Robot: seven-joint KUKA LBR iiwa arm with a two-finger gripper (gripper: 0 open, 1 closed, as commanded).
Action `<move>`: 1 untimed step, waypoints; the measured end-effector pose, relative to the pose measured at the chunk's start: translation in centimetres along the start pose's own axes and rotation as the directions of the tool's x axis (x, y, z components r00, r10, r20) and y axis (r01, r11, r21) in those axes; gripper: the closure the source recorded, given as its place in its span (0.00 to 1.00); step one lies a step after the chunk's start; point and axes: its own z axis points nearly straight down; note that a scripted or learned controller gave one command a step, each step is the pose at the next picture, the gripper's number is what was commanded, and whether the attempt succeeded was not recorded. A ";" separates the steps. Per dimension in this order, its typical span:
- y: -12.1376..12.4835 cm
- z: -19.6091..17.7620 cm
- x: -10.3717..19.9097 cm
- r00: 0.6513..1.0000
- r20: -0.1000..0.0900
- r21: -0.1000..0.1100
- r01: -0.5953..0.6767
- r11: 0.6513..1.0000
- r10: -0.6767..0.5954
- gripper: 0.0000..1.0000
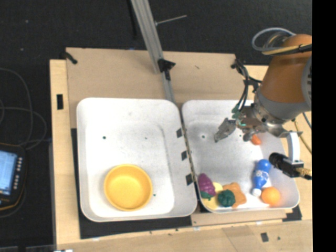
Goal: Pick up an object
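Note:
My gripper (231, 134) hangs over the middle of the right bin (210, 114), its fingers spread open with nothing between them. The left finger (222, 130) slants down towards the bin floor. A small orange-red object (255, 139) lies just right of the gripper, partly hidden by it. Along the bin's near edge lie a purple toy (206, 185), a green toy (226, 198), an orange block (238, 191), a blue and white bottle (261, 174) and an orange ball (270, 196), all apart from the gripper.
A yellow bowl (127, 186) sits in the near part of the left bin (131, 119). A grey metal post (152, 35) slants up behind the bins. The arm's orange band (286, 77) rises at the right.

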 end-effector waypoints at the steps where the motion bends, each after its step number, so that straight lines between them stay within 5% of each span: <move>1: 0.0 0.0 0.0 1.000 0.000 -0.001 -0.002 1.000 0.002 0.00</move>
